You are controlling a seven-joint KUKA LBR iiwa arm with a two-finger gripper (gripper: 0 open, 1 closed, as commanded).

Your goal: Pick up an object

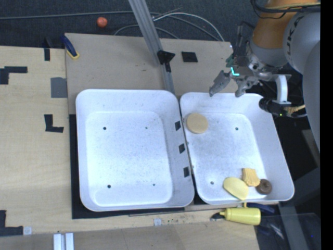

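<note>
- The gripper [227, 88] is being held over the far rim of the right bin [270, 139], at about the 1 o'clock position of the camera view, with its two fingers spread apart and nothing lying between them.
- The grey arm [307, 30], with its orange band [283, 4], is being seen reaching in from 2 o'clock.
- A round tan disc [197, 123] is lying in the right bin's far left corner, at 7 o'clock from the gripper and apart from it.
- A yellow oval object [235, 187], an orange-yellow chunk [250, 176] and a small brown ring [264, 186] are being grouped near the right bin's near right corner, at 5 o'clock in the view; the chunk is sitting between the other two and close to both.
- The left bin [83, 139] is lying beside the right one on the tabletop [31, 155].
- A yellow tool [242, 215] is resting on the tabletop just outside the right bin's near rim.
- A small orange ball [102, 21] is lying beyond the tabletop at 11 o'clock.
</note>
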